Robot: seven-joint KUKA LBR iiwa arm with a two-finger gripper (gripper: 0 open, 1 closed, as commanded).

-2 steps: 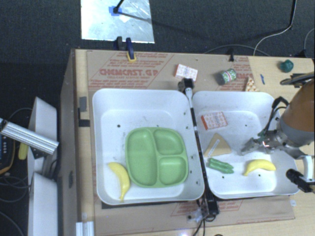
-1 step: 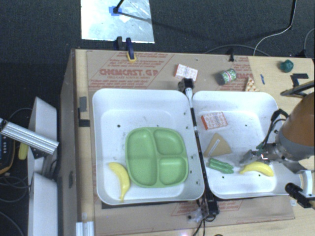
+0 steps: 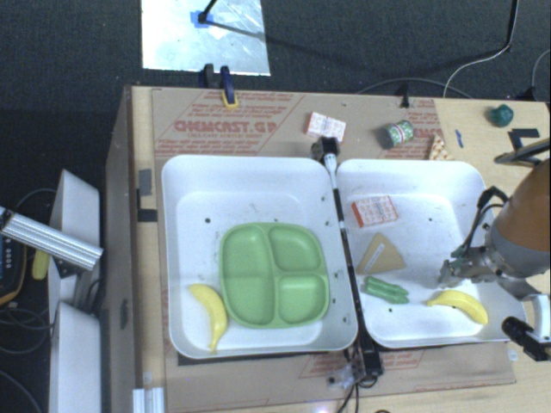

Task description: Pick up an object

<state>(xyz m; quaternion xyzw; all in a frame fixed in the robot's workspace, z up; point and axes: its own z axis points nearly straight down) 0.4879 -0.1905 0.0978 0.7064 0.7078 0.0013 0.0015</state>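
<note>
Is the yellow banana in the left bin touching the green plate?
Touching. The camera view shows the banana lying along the lower left edge of the green divided plate, with no white bin floor visible between them at its upper part.

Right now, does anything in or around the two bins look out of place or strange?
Nothing looks spilled or broken. In the left bin a banana lies beside the green divided plate, not on it. A small can lies on its side on the cardboard behind the right bin, outside both bins.
</note>
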